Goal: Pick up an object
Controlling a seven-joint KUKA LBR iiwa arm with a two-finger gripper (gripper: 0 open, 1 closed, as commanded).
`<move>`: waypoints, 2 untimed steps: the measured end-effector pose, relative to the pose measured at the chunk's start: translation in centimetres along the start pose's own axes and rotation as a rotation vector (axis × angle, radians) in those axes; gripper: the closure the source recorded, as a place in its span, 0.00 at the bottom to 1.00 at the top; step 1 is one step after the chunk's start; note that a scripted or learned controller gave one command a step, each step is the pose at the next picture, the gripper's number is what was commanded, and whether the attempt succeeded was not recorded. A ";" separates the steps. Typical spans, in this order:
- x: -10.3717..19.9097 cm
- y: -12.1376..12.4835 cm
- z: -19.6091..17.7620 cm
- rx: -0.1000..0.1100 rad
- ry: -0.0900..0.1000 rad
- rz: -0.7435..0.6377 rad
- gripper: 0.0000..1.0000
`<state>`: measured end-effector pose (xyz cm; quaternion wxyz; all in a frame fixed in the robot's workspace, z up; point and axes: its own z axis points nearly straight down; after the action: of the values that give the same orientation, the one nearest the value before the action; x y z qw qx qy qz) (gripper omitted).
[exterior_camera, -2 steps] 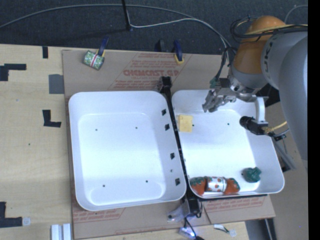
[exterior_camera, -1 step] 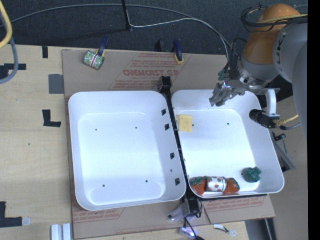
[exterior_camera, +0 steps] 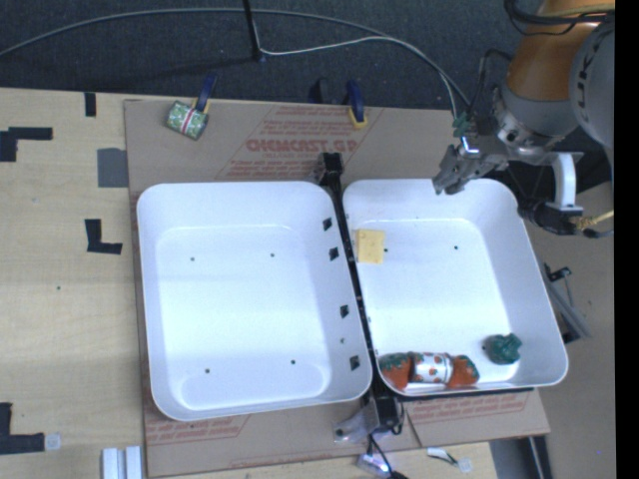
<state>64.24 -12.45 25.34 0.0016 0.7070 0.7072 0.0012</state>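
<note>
In the right bin (exterior_camera: 519, 230) a flat yellow square piece (exterior_camera: 370, 246) lies near the left wall, toward the back. Along the bin's front wall rests an orange-red and white toy with a green end (exterior_camera: 429, 369). A small teal lump (exterior_camera: 502, 347) sits in the front right corner. My gripper (exterior_camera: 451, 179) hangs over the back rim of the right bin, well away from all three objects, and nothing shows between its fingers.
The left bin (exterior_camera: 150, 267) stands beside the right one, joined by a black divider with clips (exterior_camera: 344, 267). A small green and red object (exterior_camera: 187, 119) lies on the cardboard behind the left bin. A cable (exterior_camera: 329, 36) runs across the back.
</note>
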 end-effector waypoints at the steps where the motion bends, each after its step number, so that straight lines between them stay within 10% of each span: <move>1: 5.2 -2.2 0.4 0.004 0.002 -0.004 1.00; 2: 10.9 -4.0 1.0 0.005 0.002 -0.004 1.00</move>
<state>60.24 -1.50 24.36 -0.0006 0.7055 0.7087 0.0002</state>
